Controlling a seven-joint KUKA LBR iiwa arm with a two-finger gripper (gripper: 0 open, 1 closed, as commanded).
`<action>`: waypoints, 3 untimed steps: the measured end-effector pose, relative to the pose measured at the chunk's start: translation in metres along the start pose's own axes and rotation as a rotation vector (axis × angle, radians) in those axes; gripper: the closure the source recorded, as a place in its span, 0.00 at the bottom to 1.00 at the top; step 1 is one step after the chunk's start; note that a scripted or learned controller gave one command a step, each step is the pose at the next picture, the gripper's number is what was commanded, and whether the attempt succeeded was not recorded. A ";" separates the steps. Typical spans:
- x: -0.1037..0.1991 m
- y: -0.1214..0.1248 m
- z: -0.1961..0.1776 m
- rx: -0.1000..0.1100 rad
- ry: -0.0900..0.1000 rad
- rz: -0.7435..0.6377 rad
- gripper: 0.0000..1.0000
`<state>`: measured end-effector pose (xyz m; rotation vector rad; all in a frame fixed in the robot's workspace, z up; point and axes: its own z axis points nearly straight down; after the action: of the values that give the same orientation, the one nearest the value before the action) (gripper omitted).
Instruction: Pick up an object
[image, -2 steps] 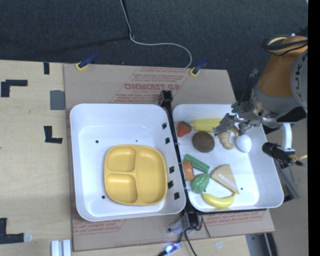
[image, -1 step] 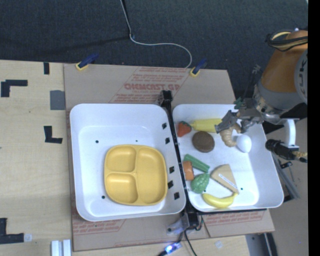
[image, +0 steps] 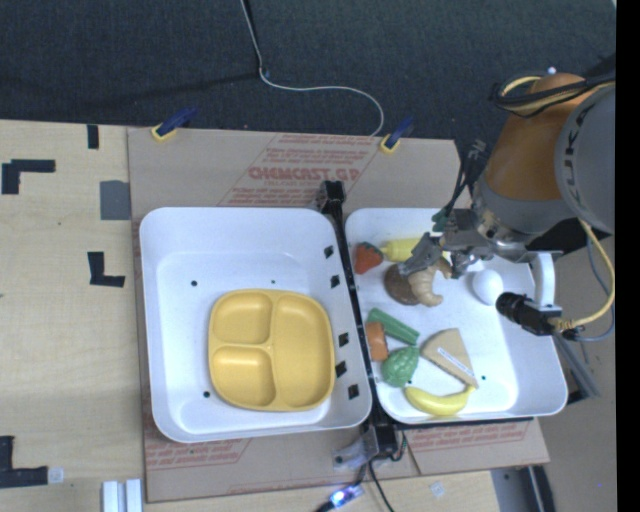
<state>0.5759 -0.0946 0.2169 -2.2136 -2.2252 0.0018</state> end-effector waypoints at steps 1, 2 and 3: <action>0.049 -0.023 -0.012 0.000 0.001 -0.001 1.00; 0.101 -0.047 0.001 0.003 0.000 -0.001 1.00; 0.122 -0.069 -0.015 0.001 0.000 0.001 1.00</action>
<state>0.5061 0.0272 0.2325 -2.2146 -2.2232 0.0031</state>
